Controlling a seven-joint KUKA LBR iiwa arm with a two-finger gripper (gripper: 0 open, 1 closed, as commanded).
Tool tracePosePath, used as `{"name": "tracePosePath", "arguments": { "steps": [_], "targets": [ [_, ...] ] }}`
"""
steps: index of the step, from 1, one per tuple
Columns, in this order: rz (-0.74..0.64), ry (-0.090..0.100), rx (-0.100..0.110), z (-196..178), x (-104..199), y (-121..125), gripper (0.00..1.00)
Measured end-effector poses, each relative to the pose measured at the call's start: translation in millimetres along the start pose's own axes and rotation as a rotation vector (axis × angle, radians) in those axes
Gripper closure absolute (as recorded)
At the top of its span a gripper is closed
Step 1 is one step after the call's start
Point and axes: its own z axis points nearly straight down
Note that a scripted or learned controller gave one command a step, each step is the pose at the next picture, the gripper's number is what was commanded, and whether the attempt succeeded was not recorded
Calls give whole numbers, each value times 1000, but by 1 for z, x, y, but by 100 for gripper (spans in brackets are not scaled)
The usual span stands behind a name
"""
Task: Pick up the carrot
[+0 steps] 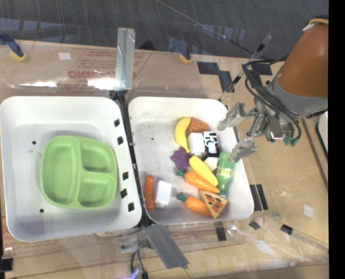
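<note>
Your claw [237, 133] hangs spread wide and holding nothing over the right bin's [139, 173] right rim. The carrot [201, 182] lies slantwise mid-pile, touching the yellow piece [202, 168] above it and the green bottle [225, 171]. Come down across its narrow width. A second carrot [194, 204] sits by the pizza slice [214, 203]. Crowding neighbours are likely to foul your grip.

Dark grey carpet floor [74, 4] beyond a plastic-sheeted wooden bench [300, 208].

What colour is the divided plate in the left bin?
Light green; the plate shows clearly in the camera view.
</note>
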Motion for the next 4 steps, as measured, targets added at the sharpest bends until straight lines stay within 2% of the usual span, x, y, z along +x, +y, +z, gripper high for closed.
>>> {"name": "tracePosePath", "arguments": {
  "steps": [1, 2, 3, 4],
  "targets": [
    [145, -19, 4, 164, 56, 9, 0],
    [-26, -1, -4, 185, 63, 100, 0],
    [-31, -3, -1, 175, 61, 99, 100],
    [-125, -10, -2, 82, 18, 154, 100]
  ]
}}
